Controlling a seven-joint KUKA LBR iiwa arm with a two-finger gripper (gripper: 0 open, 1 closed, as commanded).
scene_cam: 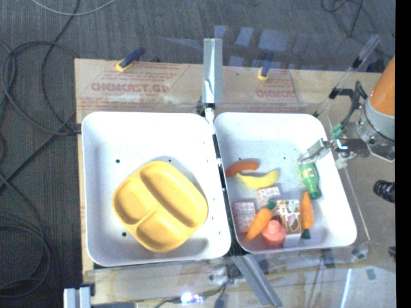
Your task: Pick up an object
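Note:
The right bin (334,236) holds several toy foods. A red-orange sausage (242,167) and a yellow banana (259,178) lie near its middle. Below them are two small pink boxes (244,214), a large carrot (259,223), a red piece (273,233), a printed carton (290,215) and a slim carrot (307,213). A green bottle (311,179) lies by the right wall. My gripper (319,151) hangs over the bin's upper right, just above the green bottle; nothing is visibly held.
The left bin (103,140) carries a yellow divided plate (160,205). A metal post (209,76) stands behind the seam between the bins. The arm's orange band (385,92) and wrist sit over the right bin's outer edge. Cables lie on the floor to the left.

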